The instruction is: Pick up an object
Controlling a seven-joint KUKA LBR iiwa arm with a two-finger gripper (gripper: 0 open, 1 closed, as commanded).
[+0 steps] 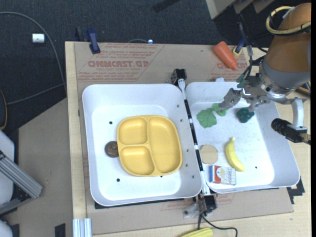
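Observation:
My gripper (238, 106) hangs over the back of the right bin (276, 174), and its fingers stand open with nothing between them. One finger (227, 101) reaches down toward a green leafy piece (206, 118). A small teal object (244, 115) lies just under the other side of the gripper. Nearer the front of that bin lie a yellow banana (234, 155), a round tan cookie (209, 154) and a small white, red and blue carton (221, 175).
The left bin (94, 107) holds a yellow divided plate (148, 145) and a brown round piece (111, 148) beside it. An orange carrot (225, 56) lies on the bench behind the right bin. A black clip (178, 76) sits where the bins meet.

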